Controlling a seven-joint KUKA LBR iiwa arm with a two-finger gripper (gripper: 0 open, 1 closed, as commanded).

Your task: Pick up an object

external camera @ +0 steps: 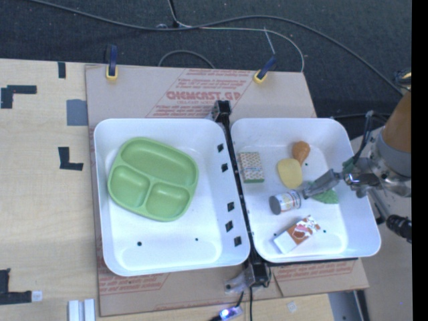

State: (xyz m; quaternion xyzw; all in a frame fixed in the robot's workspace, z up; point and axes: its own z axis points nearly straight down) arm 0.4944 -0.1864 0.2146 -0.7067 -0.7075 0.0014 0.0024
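Observation:
My gripper point(315, 187) reaches in from the right and hangs low over the right bin point(334, 131). Its tip is next to the small grey-capped bottle point(286, 201), which lies on its side, and above a green item point(328, 196) that it partly hides. A yellow rounded object point(289, 172) and an orange one point(301, 151) lie just beyond the tip. A small patterned box point(251, 166) sits near the bin's left wall. A red and white packet point(299, 234) lies near the front.
The left bin point(167, 246) holds a green divided plate point(153, 178). A black divider strip point(232, 186) runs between the bins. The arm's body point(394, 149) stands over the right bin's right rim. Cables cross the dark floor behind the bench.

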